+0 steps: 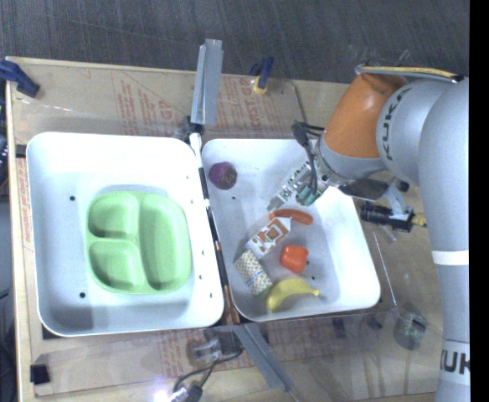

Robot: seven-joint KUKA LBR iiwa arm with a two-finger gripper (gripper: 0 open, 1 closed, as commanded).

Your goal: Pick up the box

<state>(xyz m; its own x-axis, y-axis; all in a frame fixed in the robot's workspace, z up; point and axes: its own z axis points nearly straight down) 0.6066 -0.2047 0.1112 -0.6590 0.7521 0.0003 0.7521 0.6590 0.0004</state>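
Box (269,238) (flat, printed carton), end effector (299,188) just above, round purple fruit (223,175)

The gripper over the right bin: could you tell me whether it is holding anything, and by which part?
Nothing shows between the fingers of the gripper; it hangs above the box.

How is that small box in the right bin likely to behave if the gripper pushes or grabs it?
The box lies flat, so it would probably slide, not roll. It looks like light printed card, perhaps crushable. With the sausage and the red pepper close by, a push may shift them too.
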